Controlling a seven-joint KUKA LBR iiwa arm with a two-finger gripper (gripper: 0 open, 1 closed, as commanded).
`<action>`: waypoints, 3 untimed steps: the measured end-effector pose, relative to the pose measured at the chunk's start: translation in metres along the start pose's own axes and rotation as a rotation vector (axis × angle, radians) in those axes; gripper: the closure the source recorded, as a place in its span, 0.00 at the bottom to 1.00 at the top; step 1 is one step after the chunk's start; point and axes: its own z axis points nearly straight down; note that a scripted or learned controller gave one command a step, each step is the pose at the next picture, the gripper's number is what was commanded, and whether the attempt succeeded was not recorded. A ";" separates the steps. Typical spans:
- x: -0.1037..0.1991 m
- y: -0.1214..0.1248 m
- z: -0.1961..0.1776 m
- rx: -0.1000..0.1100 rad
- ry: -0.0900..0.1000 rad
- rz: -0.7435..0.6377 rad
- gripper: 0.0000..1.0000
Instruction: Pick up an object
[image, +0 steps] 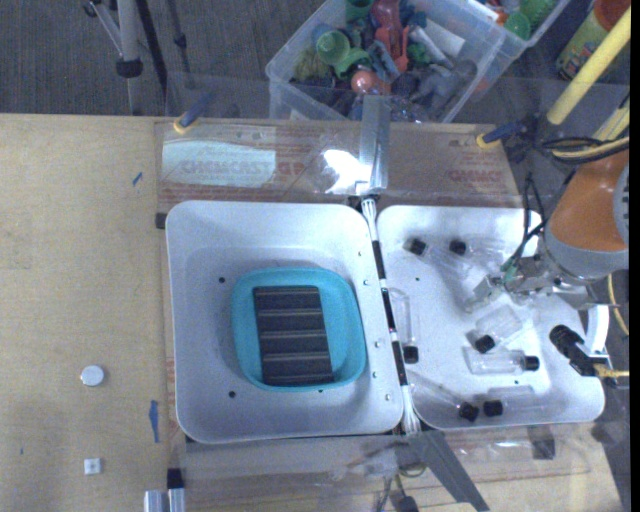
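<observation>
The left bin (200, 300) holds a teal dish (345, 320) with a black ribbed block (292, 335) lying in it. Several small black pieces are scattered in the right bin (440, 300), among them one (415, 245) at the back left, one (484, 343) mid-bin and one (467, 410) at the front. Clear plastic parts (500, 325) lie around the middle ones. My gripper (505, 278) hangs low over the right bin's right half, just behind the clear parts, and I see nothing held in it.
The grey arm with its orange band (590, 215) comes in over the right bin's right rim. A clear tub of coloured toys (400, 50) stands behind the bins. A metal strip (374, 140) stands at the back between them. A small white disc (92, 376) lies on the bench at left.
</observation>
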 end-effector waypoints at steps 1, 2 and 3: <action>0.015 0.081 -0.033 0.006 0.002 0.007 0.00; 0.013 0.039 0.001 0.003 0.002 0.025 0.00; 0.013 0.041 -0.011 -0.003 0.000 0.023 1.00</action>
